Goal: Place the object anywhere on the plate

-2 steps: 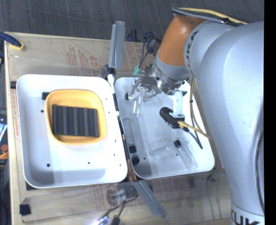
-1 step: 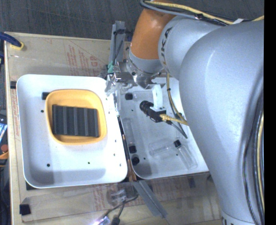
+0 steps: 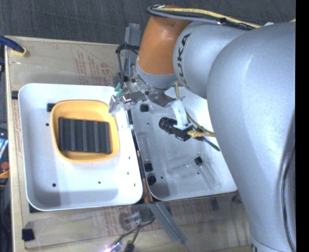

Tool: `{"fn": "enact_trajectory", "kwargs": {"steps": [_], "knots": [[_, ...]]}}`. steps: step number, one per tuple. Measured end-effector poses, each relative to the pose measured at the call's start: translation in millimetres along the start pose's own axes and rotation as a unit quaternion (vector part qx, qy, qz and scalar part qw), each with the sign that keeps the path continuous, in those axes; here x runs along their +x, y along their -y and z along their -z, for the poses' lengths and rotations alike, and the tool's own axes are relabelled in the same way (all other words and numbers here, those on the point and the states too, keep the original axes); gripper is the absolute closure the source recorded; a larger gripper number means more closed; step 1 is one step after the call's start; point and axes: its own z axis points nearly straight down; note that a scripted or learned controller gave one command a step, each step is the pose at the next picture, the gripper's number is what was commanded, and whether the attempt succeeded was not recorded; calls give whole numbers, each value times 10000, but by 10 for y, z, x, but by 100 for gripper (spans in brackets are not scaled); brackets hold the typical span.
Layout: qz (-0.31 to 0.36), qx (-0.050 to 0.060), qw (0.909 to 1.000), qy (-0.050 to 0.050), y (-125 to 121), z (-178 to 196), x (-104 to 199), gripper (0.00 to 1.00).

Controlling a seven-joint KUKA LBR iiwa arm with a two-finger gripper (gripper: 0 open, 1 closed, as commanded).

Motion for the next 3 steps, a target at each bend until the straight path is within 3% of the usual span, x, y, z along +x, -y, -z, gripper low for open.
{"fn": "enact_trajectory", "kwargs": {"steps": [1, 2, 3], "knots": [[1104, -2, 9939, 2, 264, 0, 43, 100], [1913, -17, 9815, 13, 139, 92, 311, 100], [1914, -17, 9815, 15, 139, 93, 311, 0]]}}
